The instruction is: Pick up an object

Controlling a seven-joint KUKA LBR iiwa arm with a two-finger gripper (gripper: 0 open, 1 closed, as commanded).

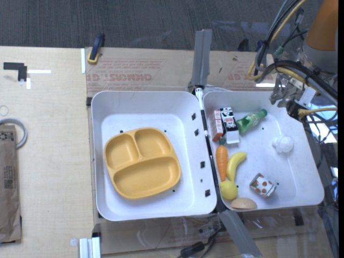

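You have two white bins side by side in the middle of the frame: the left bin point(102, 160) carries a yellow tray point(142, 163) with three compartments, lying flat and slightly turned. The right bin point(301, 181) holds all the loose things. Along its left wall, from top to bottom, you see a brown box point(216, 123) and a black-and-white carton point(229, 123) lying just beside each other, then a carrot point(221, 162) pointing down the frame, a banana point(235, 164) just right of the carrot, a lemon point(228, 190) at the banana's lower end, and a tan bun point(243, 203) against the bin's bottom edge. A green bottle point(250, 120) lies tilted, its cap toward the upper right, its base close to the carton. A white lump point(282, 143) sits alone toward the right wall, and a small box with red dots point(263, 185) lies in the lower right part, apart from the rest. The gripper point(286, 93) hangs at the upper right of the frame, above the right bin's top right corner, well apart from every item; nothing sits between its fingers, and you cannot tell whether the jaws stand apart or together among the cables there. The arm point(324, 23) with its orange band rises toward the top right corner.
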